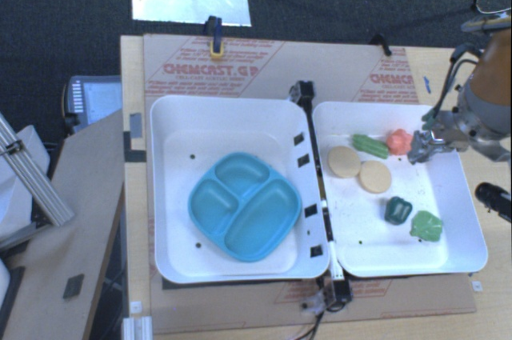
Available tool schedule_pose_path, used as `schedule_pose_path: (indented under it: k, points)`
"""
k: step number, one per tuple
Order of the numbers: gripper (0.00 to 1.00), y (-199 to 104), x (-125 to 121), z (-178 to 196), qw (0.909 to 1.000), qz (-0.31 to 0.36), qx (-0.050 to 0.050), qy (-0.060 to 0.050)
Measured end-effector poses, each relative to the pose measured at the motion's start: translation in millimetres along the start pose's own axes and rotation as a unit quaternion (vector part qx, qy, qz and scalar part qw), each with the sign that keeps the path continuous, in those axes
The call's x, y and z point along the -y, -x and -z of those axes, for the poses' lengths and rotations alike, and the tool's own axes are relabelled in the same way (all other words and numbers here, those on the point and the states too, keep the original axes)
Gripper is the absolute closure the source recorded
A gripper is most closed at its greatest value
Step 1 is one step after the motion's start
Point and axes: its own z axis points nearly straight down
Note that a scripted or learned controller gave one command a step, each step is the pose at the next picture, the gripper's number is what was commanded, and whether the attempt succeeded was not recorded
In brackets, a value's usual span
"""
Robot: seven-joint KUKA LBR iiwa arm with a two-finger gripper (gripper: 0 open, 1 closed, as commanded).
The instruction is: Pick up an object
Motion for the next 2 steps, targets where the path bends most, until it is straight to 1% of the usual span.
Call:
schedule_pose_path:
  k: [1,2]
  points:
    - [1.0,0.2,-1.4,44.9,1.0,0.0,0.0,0.0]
    - [1.0,-44.3,-3.7,43.1,1.0,0.001,0.0,-0.001]
